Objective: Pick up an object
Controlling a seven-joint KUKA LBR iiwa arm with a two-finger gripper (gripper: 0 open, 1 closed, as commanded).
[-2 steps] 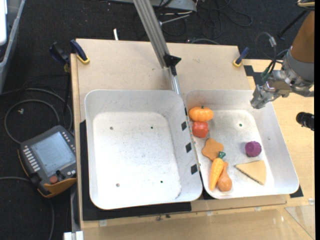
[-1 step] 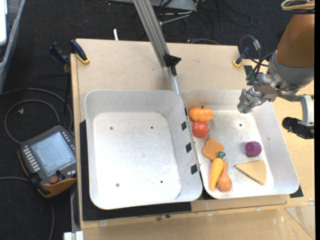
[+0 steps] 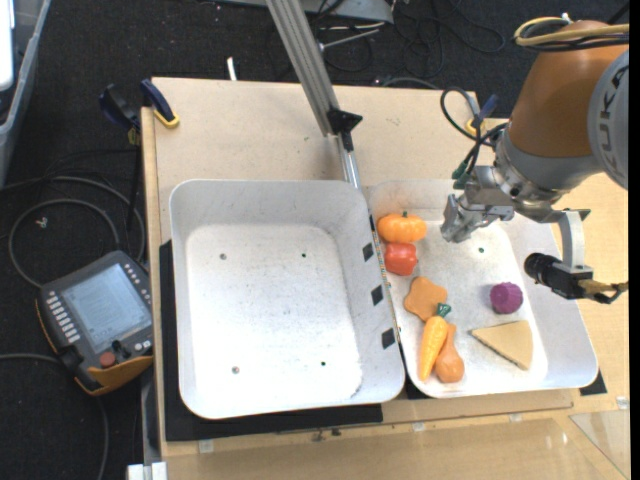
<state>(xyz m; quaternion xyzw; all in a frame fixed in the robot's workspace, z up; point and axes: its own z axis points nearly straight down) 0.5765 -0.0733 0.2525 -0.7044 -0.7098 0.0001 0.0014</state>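
Note:
My gripper point(image 3: 457, 229) hangs over the back of the right bin point(image 3: 570, 368), a short way right of an orange pumpkin point(image 3: 401, 228). Nothing shows between its fingers. Just below the pumpkin lies a red tomato point(image 3: 400, 258). Further forward sit an orange cookie-shaped piece point(image 3: 424, 296), a carrot point(image 3: 433, 340) and an orange pear-shaped piece point(image 3: 450, 360). A purple ball point(image 3: 506, 296) and a tan wedge point(image 3: 506, 343) lie at the bin's right side.
The left bin point(image 3: 200, 208) stands beside the right one, their rims touching. A slanted metal pole point(image 3: 305, 53) rises behind the bins. A teach pendant point(image 3: 97, 313) lies on the floor at left.

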